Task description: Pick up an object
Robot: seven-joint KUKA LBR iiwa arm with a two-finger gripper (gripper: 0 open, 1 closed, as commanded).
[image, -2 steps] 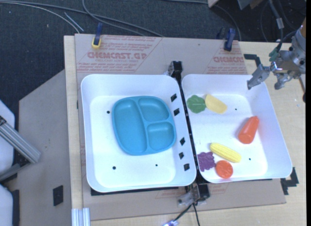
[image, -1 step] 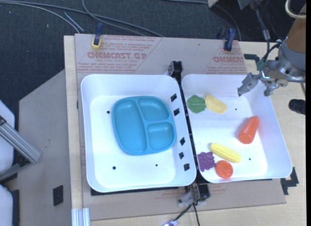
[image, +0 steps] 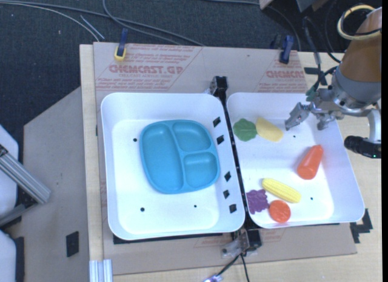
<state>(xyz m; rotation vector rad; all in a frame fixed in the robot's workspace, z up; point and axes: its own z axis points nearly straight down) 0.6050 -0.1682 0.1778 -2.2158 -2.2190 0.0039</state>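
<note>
You have two white bins side by side on the bench. The left bin [image: 115, 153] holds a blue divided plate [image: 179, 155], lying flat near its middle with three compartments showing. The right bin [image: 339, 171] holds the toy food. Take the centre of that bin as your clock: a green leafy piece [image: 245, 129] lies at about ten o'clock, touching a pale yellow lemon-like piece [image: 268, 130] just to its right at about eleven. An orange-red carrot-shaped piece [image: 310, 162] sits near three o'clock, tilted, well apart from the others. At about six o'clock a yellow corn cob [image: 281, 190] lies at a slant, with a purple bunch of grapes [image: 257, 200] at seven and a round orange piece [image: 279, 211] just below the corn, close against both.

Your gripper [image: 309, 117] is over the far edge of the right bin, at about one o'clock, with the arm's orange band [image: 362, 56] above it. Its two fingers are spread apart and you can see nothing between them. The lemon-like piece is the nearest item, just to its left.
</note>
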